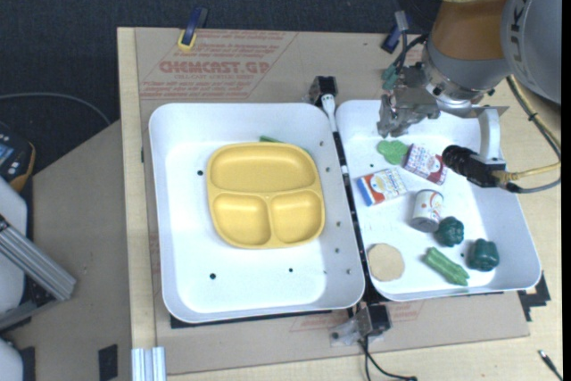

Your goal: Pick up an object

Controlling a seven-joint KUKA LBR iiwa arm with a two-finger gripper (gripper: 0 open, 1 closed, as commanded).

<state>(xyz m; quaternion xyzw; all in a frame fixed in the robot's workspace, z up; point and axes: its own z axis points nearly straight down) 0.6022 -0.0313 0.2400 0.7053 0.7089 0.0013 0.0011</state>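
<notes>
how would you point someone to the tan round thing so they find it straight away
Start at the right-hand white bin, the one crowded with small items. Go to its near left corner: the tan disc lies flat there, left of the green pod-shaped toy. It is the bin's one flat, plain beige circle.

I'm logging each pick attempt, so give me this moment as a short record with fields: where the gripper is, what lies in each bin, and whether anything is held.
gripper position: gripper low over the far end of the right bin
nearest item: light green piece, just below the fingertips
left bin: yellow divided tray
right bin: small white carton, can, tan disc, green pepper
held: nothing visible between the fingers
</notes>
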